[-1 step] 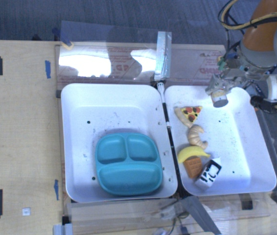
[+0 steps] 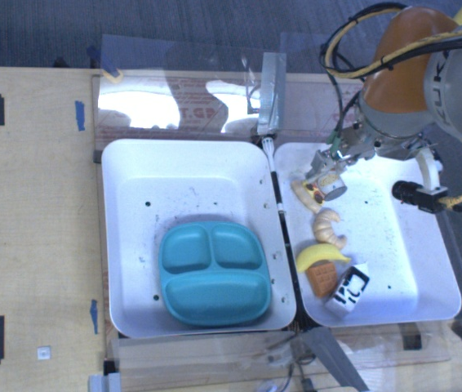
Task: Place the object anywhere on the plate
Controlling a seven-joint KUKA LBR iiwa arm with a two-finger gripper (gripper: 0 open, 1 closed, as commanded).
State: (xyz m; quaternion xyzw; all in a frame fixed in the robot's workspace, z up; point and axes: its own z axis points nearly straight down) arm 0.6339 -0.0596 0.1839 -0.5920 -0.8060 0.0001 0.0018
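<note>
A teal divided plate (image 2: 213, 274) lies in the left bin (image 2: 133, 186), toward its front. My gripper (image 2: 327, 180) is low in the back left corner of the right bin (image 2: 402, 243), right over a pale yellow object (image 2: 303, 192) by the bin's left wall. The gripper hides part of that object, and I cannot tell if it is gripped. Just in front lie a beige croissant-shaped piece (image 2: 327, 227), a yellow banana-like piece (image 2: 319, 256), an orange-brown block (image 2: 322, 279) and a black-and-white item (image 2: 349, 287).
The two bins meet at a raised divider wall (image 2: 278, 211) between the gripper and the plate. A clear panel with a grey post (image 2: 270, 96) stands behind the bins. The arm's cables (image 2: 353, 47) loop above the back right.
</note>
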